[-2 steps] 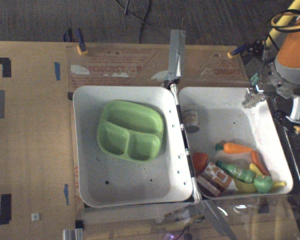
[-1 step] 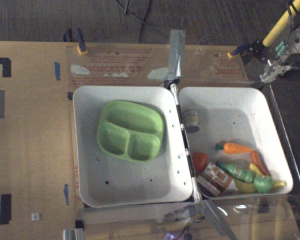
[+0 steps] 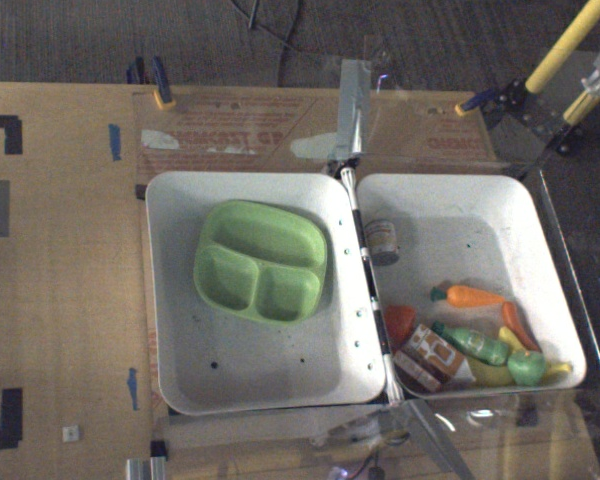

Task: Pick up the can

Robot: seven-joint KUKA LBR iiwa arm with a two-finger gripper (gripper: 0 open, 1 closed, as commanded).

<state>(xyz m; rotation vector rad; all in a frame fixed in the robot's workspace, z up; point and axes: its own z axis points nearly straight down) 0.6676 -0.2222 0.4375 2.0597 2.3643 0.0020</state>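
Can (image 3: pixel 381 241) lies in the right bin (image 3: pixel 540 230), hard against its left wall beside the divider, well apart from the other items. Toward that bin's near side sit an orange carrot (image 3: pixel 472 295), a green bottle (image 3: pixel 474 344), a small brown carton (image 3: pixel 432 354), a red piece (image 3: pixel 399 321) and yellow-green toy food (image 3: pixel 525 368). A green divided plate (image 3: pixel 261 261) rests in the left bin (image 3: pixel 180 358). Both bins stand on the brown surface (image 3: pixel 60 268).

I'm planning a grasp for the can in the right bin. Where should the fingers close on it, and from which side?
Grip the can across its round side walls, coming down from above. It sits against the right bin's left wall, so place the fingers along that wall, not across it. The toy foods lie well clear.
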